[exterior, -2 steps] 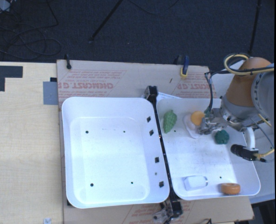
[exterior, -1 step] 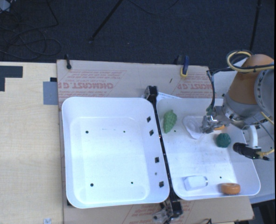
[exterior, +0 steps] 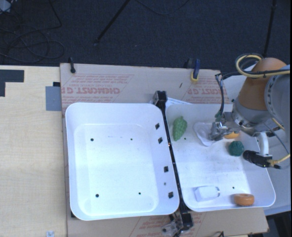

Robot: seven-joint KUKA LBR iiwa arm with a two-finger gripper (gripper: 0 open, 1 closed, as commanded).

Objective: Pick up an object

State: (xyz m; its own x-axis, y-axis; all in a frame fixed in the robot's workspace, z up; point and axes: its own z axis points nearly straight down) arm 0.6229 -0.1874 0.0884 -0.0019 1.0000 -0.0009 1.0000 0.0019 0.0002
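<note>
My gripper point(exterior: 216, 132) hangs low over the back of the right bin point(exterior: 215, 204), reaching in from the right. Its tips sit on or just above a pale translucent object point(exterior: 203, 132). Whether anything is between its tips is not visible. A green bumpy object point(exterior: 179, 127) lies to the left of it near the divider. A dark green ball point(exterior: 236, 148) rests just right of the gripper, with a small orange-yellow piece point(exterior: 232, 135) behind it. A white block point(exterior: 206, 192) and an orange round object point(exterior: 244, 199) lie near the bin's front edge.
The left bin point(exterior: 86, 117) sits beside the right one, joined by a black clamp strip point(exterior: 166, 152). Both rest on a cardboard sheet point(exterior: 111, 85). The arm's cables and a black connector point(exterior: 257, 158) hang over the right bin's right side.
</note>
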